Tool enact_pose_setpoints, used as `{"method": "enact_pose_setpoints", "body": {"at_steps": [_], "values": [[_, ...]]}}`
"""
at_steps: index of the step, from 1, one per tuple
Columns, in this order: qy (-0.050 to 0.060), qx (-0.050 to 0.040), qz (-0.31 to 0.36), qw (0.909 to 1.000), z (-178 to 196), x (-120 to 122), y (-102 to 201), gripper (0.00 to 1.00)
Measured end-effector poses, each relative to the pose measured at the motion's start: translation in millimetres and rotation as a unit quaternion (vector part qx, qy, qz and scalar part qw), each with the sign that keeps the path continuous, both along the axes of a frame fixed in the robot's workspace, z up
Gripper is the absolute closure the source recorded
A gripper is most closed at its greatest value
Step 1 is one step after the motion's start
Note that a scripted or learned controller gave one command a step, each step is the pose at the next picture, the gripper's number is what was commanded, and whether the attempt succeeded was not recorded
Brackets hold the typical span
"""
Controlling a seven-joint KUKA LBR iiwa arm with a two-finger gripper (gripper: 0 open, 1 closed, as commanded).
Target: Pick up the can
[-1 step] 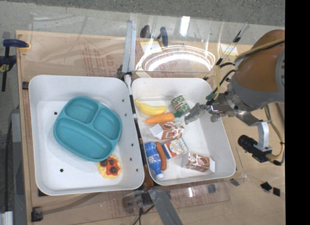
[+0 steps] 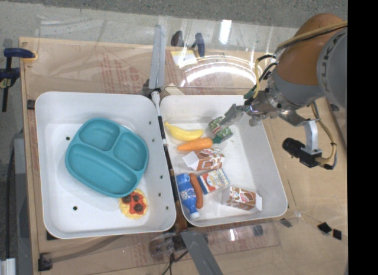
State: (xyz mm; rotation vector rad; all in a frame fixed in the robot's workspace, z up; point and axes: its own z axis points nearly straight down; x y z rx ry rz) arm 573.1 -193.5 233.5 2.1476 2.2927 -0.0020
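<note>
- Near the right bin's (image 2: pixel 269 149) far edge, the gripper (image 2: pixel 227 120) is hanging over the green can (image 2: pixel 220 129); finger state indeterminable.
- Banana (image 2: pixel 182 132) and carrot (image 2: pixel 195 145) are lying beside the can.

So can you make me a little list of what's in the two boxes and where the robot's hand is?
left bin: teal divided plate, small toy pizza by its near edge
right bin: banana, carrot, green can, three small cartons, blue bottle, sausage
gripper: over the right bin's far side, right at the green can
can lifted: can't tell
arm: reaches in from the right
</note>
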Motion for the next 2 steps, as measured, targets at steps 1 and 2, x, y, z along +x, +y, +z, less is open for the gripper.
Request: {"method": "enact_pose_setpoints", "body": {"at_steps": [1, 2], "values": [[0.0, 0.0001, 0.005, 1.0, -8.2, 43.5, -20.7, 0.0], [0.001, 0.0003, 0.017, 0.9998, -124.2, 54.3, -19.5, 0.0]]}}
